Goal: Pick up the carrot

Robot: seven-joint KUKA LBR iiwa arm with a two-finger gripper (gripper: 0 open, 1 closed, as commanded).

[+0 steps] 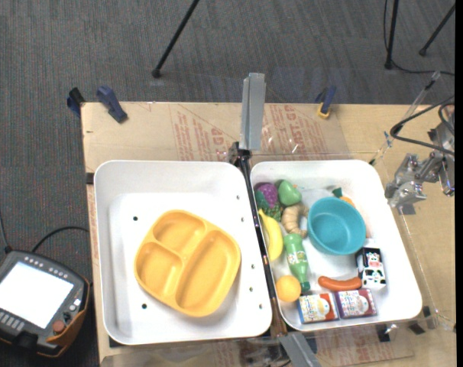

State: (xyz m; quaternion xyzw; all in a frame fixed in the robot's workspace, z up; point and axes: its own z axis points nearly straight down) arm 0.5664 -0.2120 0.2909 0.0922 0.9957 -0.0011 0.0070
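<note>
peeking from behind the teal bowl point(337, 226), the carrot point(344, 199) lies in the right bin point(396, 228); gripper point(406, 188) beside it, state unclear

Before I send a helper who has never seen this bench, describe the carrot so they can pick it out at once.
Look in the right bin. Find the teal bowl; the carrot lies just behind its far rim, mostly hidden. It is the orange piece with a green top, while the orange-red sausage lies nearer, by the cow-print carton.
</note>
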